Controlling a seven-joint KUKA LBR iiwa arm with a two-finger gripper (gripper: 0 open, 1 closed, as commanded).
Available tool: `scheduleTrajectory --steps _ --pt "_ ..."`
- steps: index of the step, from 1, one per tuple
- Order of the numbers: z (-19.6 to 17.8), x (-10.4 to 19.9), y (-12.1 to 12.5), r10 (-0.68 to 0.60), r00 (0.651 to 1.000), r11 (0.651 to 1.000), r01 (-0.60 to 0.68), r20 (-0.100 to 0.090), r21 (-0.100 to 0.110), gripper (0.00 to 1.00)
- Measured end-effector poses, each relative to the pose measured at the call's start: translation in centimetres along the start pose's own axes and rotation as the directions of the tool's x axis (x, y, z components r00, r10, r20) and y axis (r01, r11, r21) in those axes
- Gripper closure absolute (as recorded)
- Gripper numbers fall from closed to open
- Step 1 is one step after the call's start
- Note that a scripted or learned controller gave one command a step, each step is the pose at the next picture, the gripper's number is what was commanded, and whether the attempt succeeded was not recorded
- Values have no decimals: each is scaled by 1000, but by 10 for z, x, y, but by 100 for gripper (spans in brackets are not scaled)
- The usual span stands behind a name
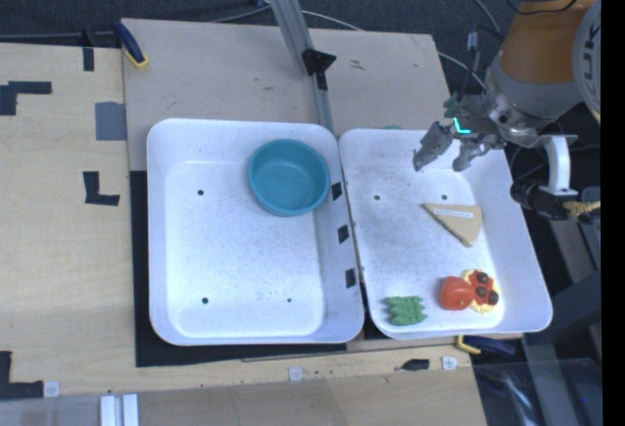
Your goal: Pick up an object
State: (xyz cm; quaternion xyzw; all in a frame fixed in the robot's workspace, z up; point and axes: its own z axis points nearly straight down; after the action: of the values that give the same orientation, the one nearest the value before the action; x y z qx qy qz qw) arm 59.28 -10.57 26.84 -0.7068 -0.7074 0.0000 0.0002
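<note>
My gripper [446,154] hangs over the far part of the right bin [391,219], its two fingers spread open with nothing between them. Below it in the same bin lies a tan wedge-shaped piece [456,220]. Nearer the front edge sit a red and yellow toy food item [467,291] and a small green leafy piece [404,310]. A blue bowl [288,177] stands upright in the left bin [225,268], near its far right corner.
A grey metal pole [293,14] slants down from the top to the seam between the bins. Cables run across the dark floor behind the bench. A yellow-handled clamp [132,48] sits at the board's far left corner.
</note>
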Motion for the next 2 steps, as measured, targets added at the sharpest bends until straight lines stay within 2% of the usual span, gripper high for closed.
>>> scheduleTrajectory --steps 1,2 --pt "0 0 0 0 1000 1000 0 0 0 0" --pt "43 2 3 0 1000 1000 0 0 3 0"
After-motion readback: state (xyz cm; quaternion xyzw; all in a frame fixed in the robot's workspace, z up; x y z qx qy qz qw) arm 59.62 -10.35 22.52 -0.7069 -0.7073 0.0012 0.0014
